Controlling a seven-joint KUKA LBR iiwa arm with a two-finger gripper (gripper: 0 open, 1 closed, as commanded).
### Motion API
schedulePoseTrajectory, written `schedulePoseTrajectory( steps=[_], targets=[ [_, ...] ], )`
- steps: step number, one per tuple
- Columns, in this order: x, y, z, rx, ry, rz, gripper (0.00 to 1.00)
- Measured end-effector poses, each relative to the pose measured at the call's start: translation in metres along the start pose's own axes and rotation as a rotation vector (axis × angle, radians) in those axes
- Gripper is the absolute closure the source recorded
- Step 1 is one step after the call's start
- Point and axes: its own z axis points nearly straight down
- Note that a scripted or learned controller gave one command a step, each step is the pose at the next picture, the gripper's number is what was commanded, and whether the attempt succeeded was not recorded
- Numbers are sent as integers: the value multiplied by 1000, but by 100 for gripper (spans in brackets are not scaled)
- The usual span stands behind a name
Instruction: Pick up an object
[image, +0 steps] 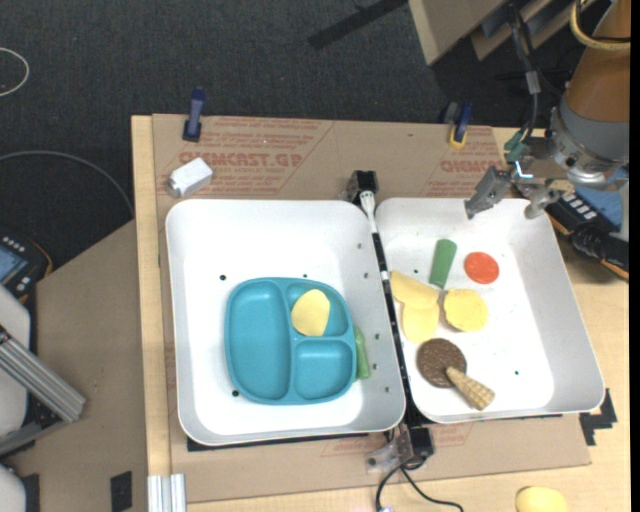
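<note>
The tool (512, 193) hangs over the far edge of the right bin (560, 300), its two fingers spread open and holding nothing. The green cylinder (442, 262) lies below and nearer the camera, a little to the tool's left, long axis running roughly toward the tool, just beside the orange disc (482, 267).

I count two white bins (200, 400), one teal tray (262, 345), four yellow pieces (311, 313), one green stick (442, 262), one orange disc (482, 267), one ice-cream cone (468, 385).
</note>
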Motion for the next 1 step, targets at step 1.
schedulePoseTrajectory(
  steps=[1],
  targets=[
    [142,-45,74,12,6,-14,0]
  ],
)
